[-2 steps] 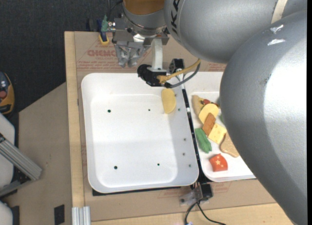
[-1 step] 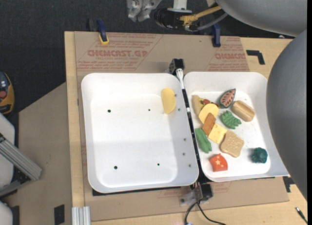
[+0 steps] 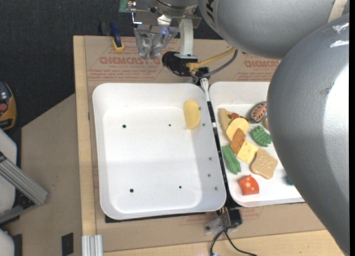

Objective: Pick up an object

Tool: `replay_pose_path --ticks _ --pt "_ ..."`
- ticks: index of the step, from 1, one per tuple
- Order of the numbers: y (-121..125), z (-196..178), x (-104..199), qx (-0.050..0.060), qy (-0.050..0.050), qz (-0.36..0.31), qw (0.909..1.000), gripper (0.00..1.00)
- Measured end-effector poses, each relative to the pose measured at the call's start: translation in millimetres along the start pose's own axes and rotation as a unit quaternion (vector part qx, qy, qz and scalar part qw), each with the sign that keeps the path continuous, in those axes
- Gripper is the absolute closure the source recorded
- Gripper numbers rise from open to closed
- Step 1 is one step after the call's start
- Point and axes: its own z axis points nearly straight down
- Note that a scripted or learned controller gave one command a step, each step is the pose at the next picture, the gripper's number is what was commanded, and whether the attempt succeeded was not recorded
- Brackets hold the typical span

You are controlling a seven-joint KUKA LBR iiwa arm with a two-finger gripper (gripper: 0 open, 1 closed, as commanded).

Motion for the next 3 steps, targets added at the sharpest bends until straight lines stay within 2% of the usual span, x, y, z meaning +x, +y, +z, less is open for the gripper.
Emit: replay_pose_path --ticks 1,2,3 --pt "0 -135 0 -0.014 0.004 -0.001 0.9999 1.0" --pt "0 -17 -2 0.001 0.0 0.0 1.0 1.0" --pt "-42 0 0 -0.002 0.001 -0.001 1.0 1.0"
